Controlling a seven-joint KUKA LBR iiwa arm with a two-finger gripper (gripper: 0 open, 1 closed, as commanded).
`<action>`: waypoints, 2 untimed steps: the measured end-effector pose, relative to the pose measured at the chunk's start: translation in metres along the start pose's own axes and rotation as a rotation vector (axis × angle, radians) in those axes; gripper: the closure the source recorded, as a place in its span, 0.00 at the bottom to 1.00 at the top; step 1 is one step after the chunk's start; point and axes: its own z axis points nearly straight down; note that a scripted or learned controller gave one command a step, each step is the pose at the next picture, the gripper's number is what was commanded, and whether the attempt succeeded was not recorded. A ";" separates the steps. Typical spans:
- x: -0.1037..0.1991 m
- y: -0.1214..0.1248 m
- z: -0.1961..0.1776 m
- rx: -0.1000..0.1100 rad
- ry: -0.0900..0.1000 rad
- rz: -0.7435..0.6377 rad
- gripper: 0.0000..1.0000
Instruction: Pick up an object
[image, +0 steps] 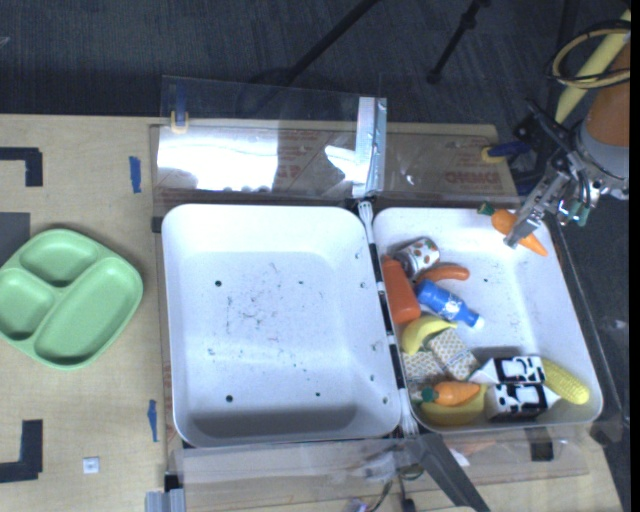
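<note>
A wooden bench (90, 150) carries two white bins. The pincer (524, 232) hangs over the right bin's (520, 300) far corner, pinching an orange carrot (536, 243); other toys lie below-left.

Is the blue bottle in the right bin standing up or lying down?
Lying down. The blue bottle rests on its side on the right bin floor, white cap pointing toward the lower right, beside the banana.
</note>
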 end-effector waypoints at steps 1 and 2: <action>-0.009 -0.016 -0.005 0.001 -0.002 -0.031 1.00; 0.002 -0.023 -0.021 0.000 0.003 -0.323 1.00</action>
